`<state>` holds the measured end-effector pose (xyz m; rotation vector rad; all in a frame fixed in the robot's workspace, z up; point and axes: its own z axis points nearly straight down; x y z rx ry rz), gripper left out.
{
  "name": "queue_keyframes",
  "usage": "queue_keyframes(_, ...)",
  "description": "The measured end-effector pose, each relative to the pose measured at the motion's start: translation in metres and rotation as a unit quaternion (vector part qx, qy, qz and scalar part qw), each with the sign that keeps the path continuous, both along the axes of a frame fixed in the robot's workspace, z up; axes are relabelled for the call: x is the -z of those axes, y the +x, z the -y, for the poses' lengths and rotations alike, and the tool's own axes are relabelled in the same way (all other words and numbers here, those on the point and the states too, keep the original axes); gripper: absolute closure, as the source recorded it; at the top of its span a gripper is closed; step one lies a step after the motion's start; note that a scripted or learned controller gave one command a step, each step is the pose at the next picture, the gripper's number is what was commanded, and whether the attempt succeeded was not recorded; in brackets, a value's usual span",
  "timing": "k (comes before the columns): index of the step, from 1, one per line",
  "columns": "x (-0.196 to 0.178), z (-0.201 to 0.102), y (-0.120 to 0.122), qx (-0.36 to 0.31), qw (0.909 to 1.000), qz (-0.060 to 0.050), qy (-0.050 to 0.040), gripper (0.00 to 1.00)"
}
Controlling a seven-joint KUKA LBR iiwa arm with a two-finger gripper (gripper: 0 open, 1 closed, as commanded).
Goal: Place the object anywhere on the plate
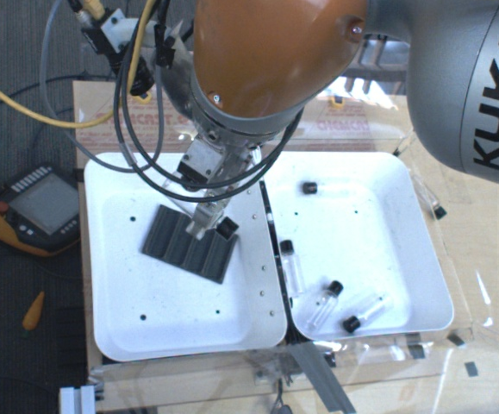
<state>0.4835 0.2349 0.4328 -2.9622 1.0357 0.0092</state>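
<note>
The arm's glossy orange band (pixel 266 33) looms nearest the lens, grey casing beside it. Below it the jaws (pixel 208 221) hang over the dark ribbed plate (pixel 189 245) in the left bin (pixel 120 317); whether they grip anything I cannot tell. A black-capped clear vial (pixel 226 228) lies at the plate's upper edge. Likely the placing step; next calls for a clean retreat. More vials (pixel 327 302) lie in the right bin (pixel 421 257).
</note>
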Motion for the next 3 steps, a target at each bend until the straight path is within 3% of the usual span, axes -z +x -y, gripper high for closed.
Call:
queue_keyframes(1,0.000,0.000,0.006,-0.150,0.9888,0.000,0.0004,1.00)
queue_keyframes(2,0.000,0.001,0.007,-0.233,0.9725,0.000,0.0002,1.00)
queue_keyframes(3,0.000,0.001,0.101,-0.219,0.9757,0.001,0.0010,1.00)
